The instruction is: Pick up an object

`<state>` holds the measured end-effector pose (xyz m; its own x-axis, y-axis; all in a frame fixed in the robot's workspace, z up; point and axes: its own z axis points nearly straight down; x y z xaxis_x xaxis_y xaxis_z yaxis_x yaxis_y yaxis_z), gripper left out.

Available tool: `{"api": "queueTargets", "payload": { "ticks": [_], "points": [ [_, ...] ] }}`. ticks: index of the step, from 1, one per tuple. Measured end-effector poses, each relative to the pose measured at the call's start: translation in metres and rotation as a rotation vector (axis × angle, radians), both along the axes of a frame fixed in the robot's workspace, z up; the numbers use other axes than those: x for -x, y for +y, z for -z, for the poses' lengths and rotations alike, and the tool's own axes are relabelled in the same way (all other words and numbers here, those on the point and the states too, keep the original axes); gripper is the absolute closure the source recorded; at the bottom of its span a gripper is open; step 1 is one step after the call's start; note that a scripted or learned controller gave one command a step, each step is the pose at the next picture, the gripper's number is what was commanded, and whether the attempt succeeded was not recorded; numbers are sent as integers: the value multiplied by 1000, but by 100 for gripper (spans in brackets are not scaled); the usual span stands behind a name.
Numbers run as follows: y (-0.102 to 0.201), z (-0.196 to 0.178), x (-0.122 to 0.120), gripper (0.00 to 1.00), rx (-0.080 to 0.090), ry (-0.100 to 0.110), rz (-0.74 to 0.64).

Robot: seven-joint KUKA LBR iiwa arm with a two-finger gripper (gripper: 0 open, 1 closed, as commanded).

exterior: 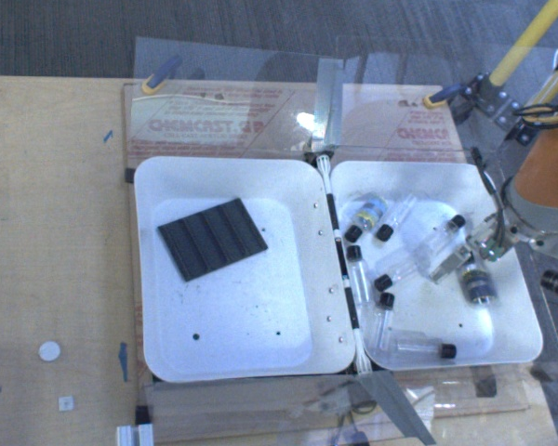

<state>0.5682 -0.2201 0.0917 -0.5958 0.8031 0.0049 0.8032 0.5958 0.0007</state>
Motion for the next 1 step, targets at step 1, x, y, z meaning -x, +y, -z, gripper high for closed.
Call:
{"api": "queueTargets", "payload": {
  "ticks": [1],
  "points": [
    [-3, -25, -45, 0, 5, -4, -39]
  ]
}}
